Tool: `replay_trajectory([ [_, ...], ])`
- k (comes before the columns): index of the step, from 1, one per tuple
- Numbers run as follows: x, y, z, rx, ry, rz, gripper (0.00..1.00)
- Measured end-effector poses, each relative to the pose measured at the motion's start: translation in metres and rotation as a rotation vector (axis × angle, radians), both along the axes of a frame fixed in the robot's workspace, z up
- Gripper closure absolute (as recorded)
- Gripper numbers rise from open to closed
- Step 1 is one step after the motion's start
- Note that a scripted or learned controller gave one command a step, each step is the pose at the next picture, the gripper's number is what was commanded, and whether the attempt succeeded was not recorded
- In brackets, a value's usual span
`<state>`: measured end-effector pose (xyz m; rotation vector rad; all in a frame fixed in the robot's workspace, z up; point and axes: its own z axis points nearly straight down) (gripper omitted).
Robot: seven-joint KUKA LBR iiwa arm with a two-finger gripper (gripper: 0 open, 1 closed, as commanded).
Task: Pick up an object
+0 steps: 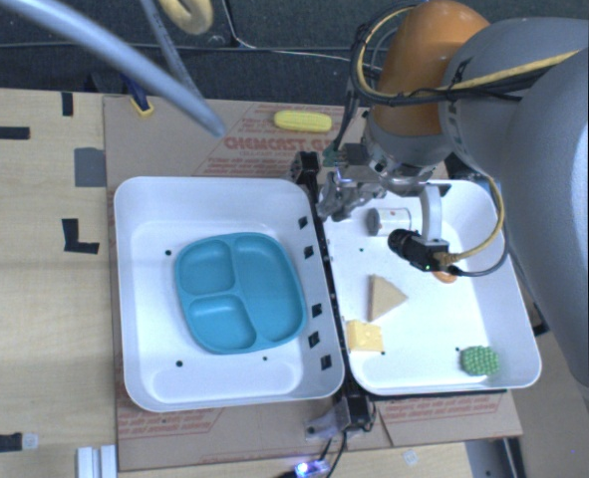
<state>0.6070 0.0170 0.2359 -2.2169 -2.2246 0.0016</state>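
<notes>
Hovering low over the right bin's point(508, 312) far left corner, the tool point(346, 195) sits where nothing obvious lies; its grip state I cannot tell. Nearer lie a wedge point(383, 296), yellow block point(365, 337) and green ball point(478, 360), likely targets.

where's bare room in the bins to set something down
Left bin: only the margin around the blue tray. Right bin: bare floor between the tan wedge and green ball. Crowded at its top, under the gripper.

Glossy white plastic bins point(140, 267), a smooth matt blue plastic tray point(239, 292), brown cardboard point(254, 142) beneath
</notes>
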Motion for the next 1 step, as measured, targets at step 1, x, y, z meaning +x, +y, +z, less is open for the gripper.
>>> replay_trajectory([
  [1, 0.0215, 0.0554, 0.0029, 0.002, -0.002, 0.003, 1.00],
])
